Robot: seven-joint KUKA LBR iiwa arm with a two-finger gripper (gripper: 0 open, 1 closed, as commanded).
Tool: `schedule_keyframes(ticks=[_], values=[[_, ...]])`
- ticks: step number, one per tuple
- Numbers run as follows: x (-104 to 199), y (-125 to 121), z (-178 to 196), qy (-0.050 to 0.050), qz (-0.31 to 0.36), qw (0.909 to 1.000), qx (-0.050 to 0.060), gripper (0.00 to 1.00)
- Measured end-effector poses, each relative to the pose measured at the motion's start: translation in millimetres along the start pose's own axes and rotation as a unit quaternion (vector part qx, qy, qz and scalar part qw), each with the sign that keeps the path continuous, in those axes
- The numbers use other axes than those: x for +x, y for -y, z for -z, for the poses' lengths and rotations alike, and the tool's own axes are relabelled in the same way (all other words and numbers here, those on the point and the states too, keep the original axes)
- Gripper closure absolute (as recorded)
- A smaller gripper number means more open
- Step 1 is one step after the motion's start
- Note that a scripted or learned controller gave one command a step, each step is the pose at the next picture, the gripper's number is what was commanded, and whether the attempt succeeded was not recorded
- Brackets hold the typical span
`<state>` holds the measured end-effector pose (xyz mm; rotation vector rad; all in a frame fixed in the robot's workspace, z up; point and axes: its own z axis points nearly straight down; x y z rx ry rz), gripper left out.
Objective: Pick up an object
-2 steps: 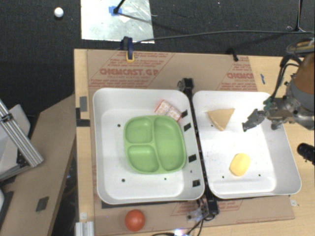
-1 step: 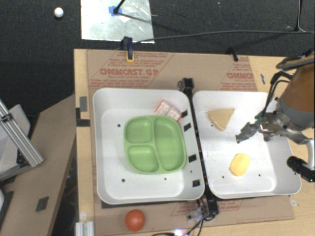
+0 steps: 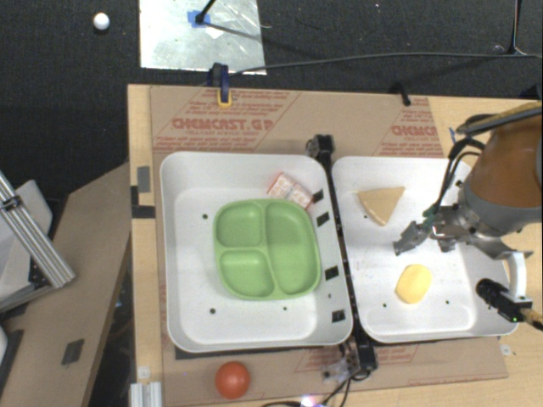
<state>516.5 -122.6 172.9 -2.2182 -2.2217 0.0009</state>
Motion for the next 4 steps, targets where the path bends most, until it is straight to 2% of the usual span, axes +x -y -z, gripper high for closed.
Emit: schedule_keyframes(ticks=[1, 2, 3, 4], values=[[1.1, -1.8, -62.9, 0.000, 0.000, 1.0000, 0.001, 0.00], [0.4, -3.6, -48.7, 0.001, 0.000, 1.0000, -0.002, 1.00], [2.3, -11.9, -2.9, 0.001, 0.001, 1.0000, -0.004, 1.00], [-2.6, -10.9, 60.4, 0.002, 0.001, 1.0000, -0.005, 1.00]])
